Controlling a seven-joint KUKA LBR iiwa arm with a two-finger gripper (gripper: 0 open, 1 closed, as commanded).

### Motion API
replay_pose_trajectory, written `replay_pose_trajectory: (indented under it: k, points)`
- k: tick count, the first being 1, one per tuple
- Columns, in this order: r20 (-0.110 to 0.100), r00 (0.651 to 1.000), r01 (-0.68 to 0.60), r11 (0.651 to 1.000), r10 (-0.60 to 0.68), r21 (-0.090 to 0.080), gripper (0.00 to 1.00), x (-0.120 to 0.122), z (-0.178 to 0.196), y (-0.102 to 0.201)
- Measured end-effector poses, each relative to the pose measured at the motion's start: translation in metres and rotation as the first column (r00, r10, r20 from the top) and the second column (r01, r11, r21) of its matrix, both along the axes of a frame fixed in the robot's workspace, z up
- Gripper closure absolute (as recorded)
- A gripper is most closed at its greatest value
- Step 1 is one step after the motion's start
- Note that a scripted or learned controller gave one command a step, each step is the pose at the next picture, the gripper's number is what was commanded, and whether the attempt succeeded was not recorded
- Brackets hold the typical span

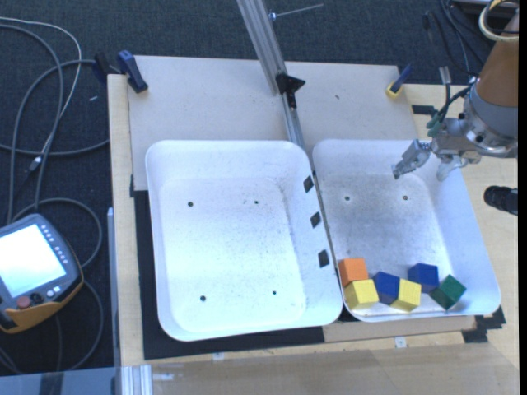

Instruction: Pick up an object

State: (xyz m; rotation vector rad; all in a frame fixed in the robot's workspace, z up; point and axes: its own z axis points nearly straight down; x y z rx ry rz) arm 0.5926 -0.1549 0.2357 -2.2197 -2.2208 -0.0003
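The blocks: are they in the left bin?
No, all six blocks lie together at the near edge of the right bin, far from the hand.

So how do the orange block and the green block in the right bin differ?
The orange block sits at the left end of the cluster, while the green block sits at the right end. The orange block touches a yellow block just below it; the green block sits beside a blue block. Both are small cubes of similar size, lying at the near edge of the right bin, far from the tool.
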Motion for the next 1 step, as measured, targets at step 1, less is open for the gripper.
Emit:
replay_pose_trajectory:
  k: [1]
  points:
    - [-0.011,1.000,0.005,1.000,-0.005,0.002,0.00,-0.0706,-0.0702,-0.0218]
